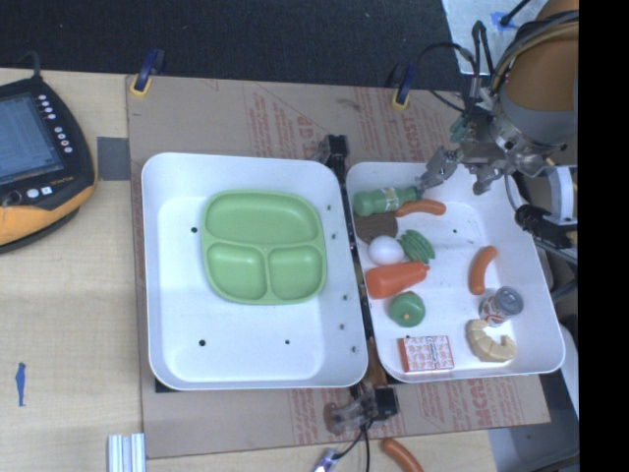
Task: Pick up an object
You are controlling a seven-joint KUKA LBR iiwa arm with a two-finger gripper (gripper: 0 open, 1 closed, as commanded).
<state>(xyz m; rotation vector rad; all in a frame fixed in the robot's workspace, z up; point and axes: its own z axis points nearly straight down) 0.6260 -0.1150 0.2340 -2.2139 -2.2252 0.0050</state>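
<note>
Toy food [397, 277] is lying in the right bin [539, 293] on the table [79, 303]. The end effector [462, 170] is hanging over that bin's far edge, fingers spread wide, holding nothing. A green plate [264, 246] is sitting in the left bin [177, 313].

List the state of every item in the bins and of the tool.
tool: open, above right bin's far edge, holding nothing
green tray: flat in left bin
green bottle: on its side
carrot: lying flat
small can: tipped over
red box: lying flat

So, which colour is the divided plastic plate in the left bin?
The divided plastic plate is light green; the camera view shows it clearly.
</note>
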